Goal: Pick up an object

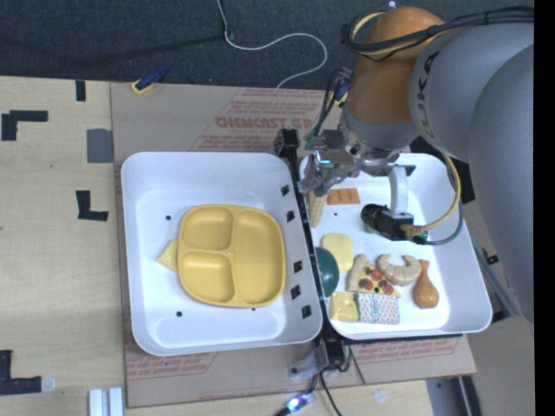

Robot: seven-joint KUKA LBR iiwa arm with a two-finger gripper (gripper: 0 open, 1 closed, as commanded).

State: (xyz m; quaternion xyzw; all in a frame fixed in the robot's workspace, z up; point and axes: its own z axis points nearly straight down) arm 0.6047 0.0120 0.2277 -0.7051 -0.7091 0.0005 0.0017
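**Bench.** Two shallow white plastic bins sit side by side on a brown cardboard sheet [243, 120].

**Left bin.** The left bin [143, 180] holds a yellow three-compartment plastic plate [232, 255] near its centre. A pale yellow flat wedge [166, 254] protrudes from under the plate at the plate's 9 o'clock edge.

**Arm.** The grey arm [486, 68] reaches in from the right. Its gripper [319, 176] is over the 10 o'clock corner of the right bin [464, 319], close to the wall shared with the left bin. Whether the gripper is open or closed cannot be told, as the wrist hardware masks it.

**Objects for pick-up.** All lie in the right bin.
- A narrow tan tapered piece [316, 209] sits directly at the gripper's 6 o'clock, by the shared wall. Whether it is gripped cannot be told.
- An orange ridged rectangle [343, 198] lies just beside the tapered piece, at its 2 o'clock.
- A pale yellow rounded piece [337, 248] lies left of the bin's centre.
- A dark green rounded piece [328, 269] touches the pale yellow one at its 7 o'clock.
- A pale slice dotted with red [371, 278] sits near the middle of the bin.
- A tan croissant [401, 271] is at the slice's 3 o'clock, in contact with it.
- A brown drumstick [424, 288] lies at the croissant's 4 o'clock.
- A yellow block [344, 307] lies along the 6 o'clock wall.
- A patterned pale square packet [379, 308] also lies along that wall, touching the yellow block's 3 o'clock side.
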